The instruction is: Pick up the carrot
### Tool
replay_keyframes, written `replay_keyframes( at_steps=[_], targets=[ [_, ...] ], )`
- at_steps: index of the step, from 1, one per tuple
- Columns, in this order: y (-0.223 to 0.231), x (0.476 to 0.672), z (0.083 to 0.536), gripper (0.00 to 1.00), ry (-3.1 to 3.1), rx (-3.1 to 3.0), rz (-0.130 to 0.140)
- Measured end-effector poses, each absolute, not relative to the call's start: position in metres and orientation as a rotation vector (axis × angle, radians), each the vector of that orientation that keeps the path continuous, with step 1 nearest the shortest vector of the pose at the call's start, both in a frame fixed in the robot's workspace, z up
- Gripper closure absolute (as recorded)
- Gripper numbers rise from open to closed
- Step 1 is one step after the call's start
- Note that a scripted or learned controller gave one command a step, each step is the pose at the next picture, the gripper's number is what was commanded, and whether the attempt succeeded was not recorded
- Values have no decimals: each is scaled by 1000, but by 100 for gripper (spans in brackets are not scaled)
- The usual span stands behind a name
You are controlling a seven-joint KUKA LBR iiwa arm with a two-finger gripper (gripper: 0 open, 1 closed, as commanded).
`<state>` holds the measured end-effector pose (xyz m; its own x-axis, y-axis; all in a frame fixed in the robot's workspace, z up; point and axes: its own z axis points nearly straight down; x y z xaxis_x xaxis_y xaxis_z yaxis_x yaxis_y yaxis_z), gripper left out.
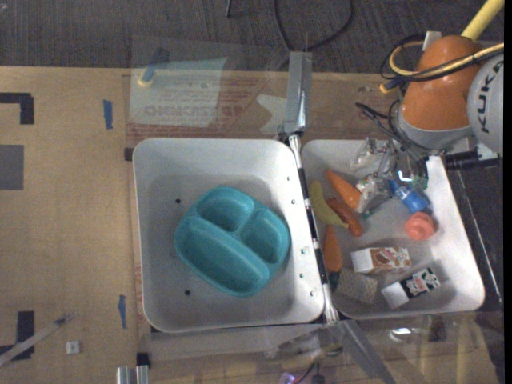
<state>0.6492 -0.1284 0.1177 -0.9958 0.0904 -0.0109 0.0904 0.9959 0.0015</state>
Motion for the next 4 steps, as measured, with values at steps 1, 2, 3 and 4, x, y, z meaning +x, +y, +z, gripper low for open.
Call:
replay_keyframes(
  at_steps=[1,2,3,4],
  targets=[
    [-182,620,230,0,3132,-10,-1],
    [-156,669,128,0,3087,-444,-9],
    [-122,652,89,0,3049,-716,-1],
    [-122,655,102,100,3040,-704,-1]
  ],
)
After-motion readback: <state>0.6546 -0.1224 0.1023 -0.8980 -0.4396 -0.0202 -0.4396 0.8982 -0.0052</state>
